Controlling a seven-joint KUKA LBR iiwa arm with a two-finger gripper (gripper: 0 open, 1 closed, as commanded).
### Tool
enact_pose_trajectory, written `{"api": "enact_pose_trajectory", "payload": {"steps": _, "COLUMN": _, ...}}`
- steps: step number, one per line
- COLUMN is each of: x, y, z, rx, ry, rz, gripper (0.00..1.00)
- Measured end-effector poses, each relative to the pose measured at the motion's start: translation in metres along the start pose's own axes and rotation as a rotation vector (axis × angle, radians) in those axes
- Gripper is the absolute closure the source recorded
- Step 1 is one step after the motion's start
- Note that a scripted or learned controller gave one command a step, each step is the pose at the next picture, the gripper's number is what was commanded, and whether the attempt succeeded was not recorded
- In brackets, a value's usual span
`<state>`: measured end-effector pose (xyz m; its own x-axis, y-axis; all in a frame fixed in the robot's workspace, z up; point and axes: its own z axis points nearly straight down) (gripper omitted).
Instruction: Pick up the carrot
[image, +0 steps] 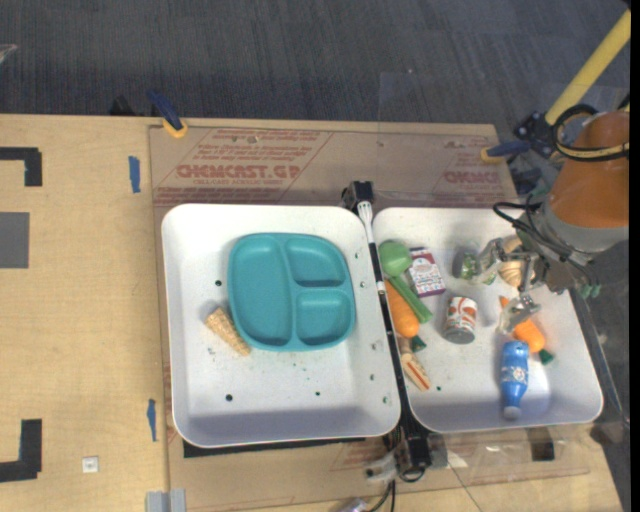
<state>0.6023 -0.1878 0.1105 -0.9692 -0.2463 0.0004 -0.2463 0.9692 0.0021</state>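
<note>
Here, carrot: lies in the right bin, hard against its left wall, just below a green vegetable.
Long axis: slanted, leafy end toward the lower right.
Gripper: hangs over the right half of the same bin, above a small orange piece and a blue bottle.
Grip state: cannot tell; nothing is visibly held.
Direction: the carrot sits well to the gripper's left, past a can.
Next move, likely: travel left, turn across the carrot's slant.
</note>
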Motion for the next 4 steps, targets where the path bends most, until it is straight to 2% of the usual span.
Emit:
{"api": "enact_pose_trajectory", "payload": {"steps": 1, "x": 0.054, "y": -0.024, "z": 0.021, "rx": 0.007, "ry": -0.012, "rz": 0.123, "gripper": 0.0}}
{"api": "enact_pose_trajectory", "payload": {"steps": 2, "x": 0.099, "y": 0.012, "z": 0.019, "rx": 0.012, "ry": -0.027, "rz": 0.264, "gripper": 0.0}}
{"api": "enact_pose_trajectory", "payload": {"steps": 3, "x": 0.097, "y": 0.013, "z": 0.008, "rx": 0.013, "ry": -0.029, "rz": 0.261, "gripper": 1.0}}
{"api": "enact_pose_trajectory", "payload": {"steps": 4, "x": 0.02, "y": 0.074, "z": 0.019, "rx": 0.008, "ry": -0.021, "rz": -0.056, "gripper": 1.0}}
